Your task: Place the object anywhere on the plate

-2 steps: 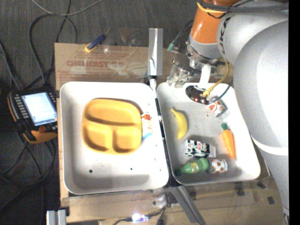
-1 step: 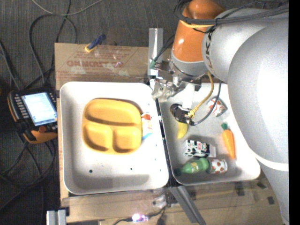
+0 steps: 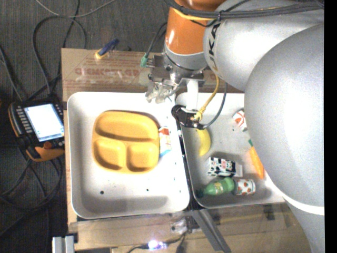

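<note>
My gripper hangs over the top edge of the left shallow white bin, just above the yellow three-compartment plastic plate; can't tell if it's spread or pinching anything. A small red-and-white packet w/ a bit of blue lies touching the plate's right edge. Right white bin holds a yellow banana, black-and-white carton, green bottle & orange carrot.
</note>
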Tool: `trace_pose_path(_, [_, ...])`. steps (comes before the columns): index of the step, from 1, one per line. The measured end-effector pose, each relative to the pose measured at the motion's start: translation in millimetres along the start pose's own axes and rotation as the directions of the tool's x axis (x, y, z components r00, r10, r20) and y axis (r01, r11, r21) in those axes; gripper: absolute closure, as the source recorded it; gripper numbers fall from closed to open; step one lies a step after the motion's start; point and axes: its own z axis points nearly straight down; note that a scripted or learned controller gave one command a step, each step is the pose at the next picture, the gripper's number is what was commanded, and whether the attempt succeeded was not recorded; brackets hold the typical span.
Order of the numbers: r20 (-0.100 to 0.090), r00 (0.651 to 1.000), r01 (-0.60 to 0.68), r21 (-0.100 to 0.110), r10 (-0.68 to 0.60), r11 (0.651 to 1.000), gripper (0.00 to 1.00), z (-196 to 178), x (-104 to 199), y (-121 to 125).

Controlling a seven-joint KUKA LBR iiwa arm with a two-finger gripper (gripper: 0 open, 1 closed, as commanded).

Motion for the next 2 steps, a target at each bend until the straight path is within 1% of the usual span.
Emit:
trace_pose_path(1, [-0.001, 0.963, 0.269, 0.0, -0.269, 0.963, 1.0, -6, 54, -17])
trace_pose_path(2, [-0.001, 0.978, 0.21, 0.001, -0.21, 0.978, 1.0, 28, 100, 29])
